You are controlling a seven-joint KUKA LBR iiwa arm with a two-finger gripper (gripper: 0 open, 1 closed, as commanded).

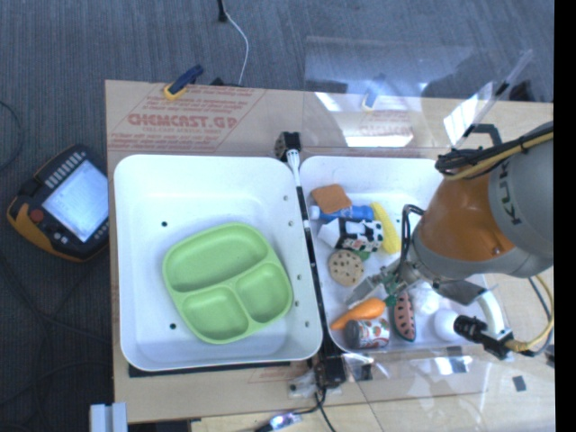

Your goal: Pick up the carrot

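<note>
The carrot (360, 311) is orange and lies near the front of the right bin (360, 171), pointing left. My gripper (387, 283) hangs just above and to the right of it, under the orange wrist band. The carrot rests on the bin floor and nothing is lifted.
Around the carrot lie a watermelon slice (404, 317), a small can (367, 334), a round cookie (343, 266), a black-and-white cow toy (361, 234), a yellow piece (385, 224) and a brown block (331, 198). A green divided plate (229, 283) sits in the left bin (144, 241).
</note>
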